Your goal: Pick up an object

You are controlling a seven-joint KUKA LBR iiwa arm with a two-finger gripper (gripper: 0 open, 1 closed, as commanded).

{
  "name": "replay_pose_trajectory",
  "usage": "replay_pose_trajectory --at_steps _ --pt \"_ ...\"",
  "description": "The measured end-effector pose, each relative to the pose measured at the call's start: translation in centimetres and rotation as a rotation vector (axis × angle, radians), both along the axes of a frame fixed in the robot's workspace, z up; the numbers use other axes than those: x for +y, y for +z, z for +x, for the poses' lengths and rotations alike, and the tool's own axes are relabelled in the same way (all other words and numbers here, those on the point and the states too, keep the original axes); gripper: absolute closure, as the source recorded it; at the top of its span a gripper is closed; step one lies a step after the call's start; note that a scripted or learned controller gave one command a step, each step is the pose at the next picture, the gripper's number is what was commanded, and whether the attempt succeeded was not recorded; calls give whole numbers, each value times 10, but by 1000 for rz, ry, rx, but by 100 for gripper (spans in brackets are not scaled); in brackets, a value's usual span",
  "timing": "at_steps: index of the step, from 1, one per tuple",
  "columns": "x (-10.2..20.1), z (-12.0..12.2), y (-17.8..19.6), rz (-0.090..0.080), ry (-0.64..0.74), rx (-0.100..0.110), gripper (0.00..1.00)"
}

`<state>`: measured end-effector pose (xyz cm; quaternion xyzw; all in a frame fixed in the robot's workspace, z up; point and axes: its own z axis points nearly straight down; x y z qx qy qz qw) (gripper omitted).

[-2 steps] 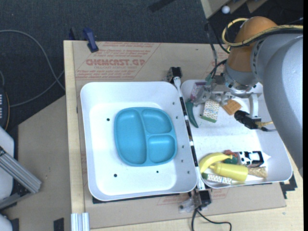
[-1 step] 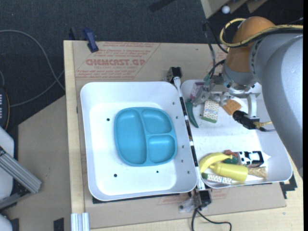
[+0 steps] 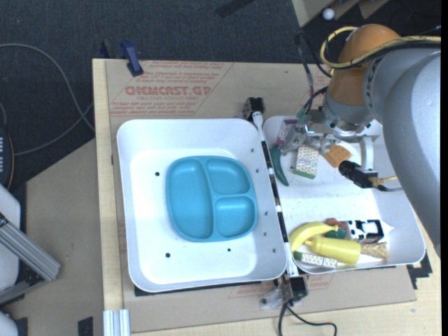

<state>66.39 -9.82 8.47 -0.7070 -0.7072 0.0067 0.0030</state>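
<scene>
1. Gripper (image 3: 313,140) sits low at the far end of the right white bin (image 3: 392,212), right over a small speckled pale card-like packet (image 3: 306,160). Open or closed: cannot tell.
2. Packet stands roughly upright, long axis running near-to-far, top edge toward the gripper.
3. Judgement: centre over the packet, close across its short width, lift straight; a dark green curved strip (image 3: 278,165) lies just beside.

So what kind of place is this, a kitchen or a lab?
Most likely a robotics lab: a robot arm reaches over two white bins on a plywood bench, with loose cables on the carpet.
</scene>
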Motion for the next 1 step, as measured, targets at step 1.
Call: replay_pose_trajectory --at_steps 1 --pt "0 0 10 -1 1 -2 100"
